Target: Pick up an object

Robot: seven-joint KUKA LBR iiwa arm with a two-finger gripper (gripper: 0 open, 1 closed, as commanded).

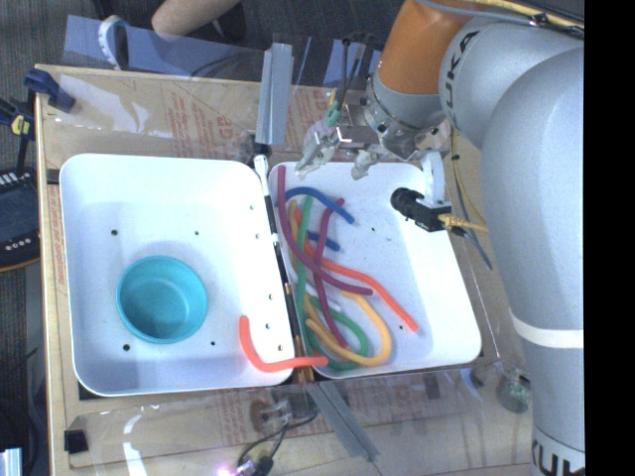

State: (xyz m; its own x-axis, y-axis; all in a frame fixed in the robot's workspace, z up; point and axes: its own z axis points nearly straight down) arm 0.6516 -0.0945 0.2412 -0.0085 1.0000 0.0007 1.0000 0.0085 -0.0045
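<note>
Over the right bin's (466, 340) far edge, your hand (337, 152) hovers with fingers spread, gripping nothing. Below it lies a tangle of soft cords (332, 286), probably light, floppy and slippery; pinch a raised loop. An orange cord (263, 355) straddles the divider; a teal bowl (164, 298) sits in the left bin (89, 186).

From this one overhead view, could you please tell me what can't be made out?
- Gripper: its metal parts blur together above the right bin; open or shut is unclear.
- Rope tangle: strands overlap, so their count is uncertain.
- Orange rope: its end is hidden under the tangle.
</note>
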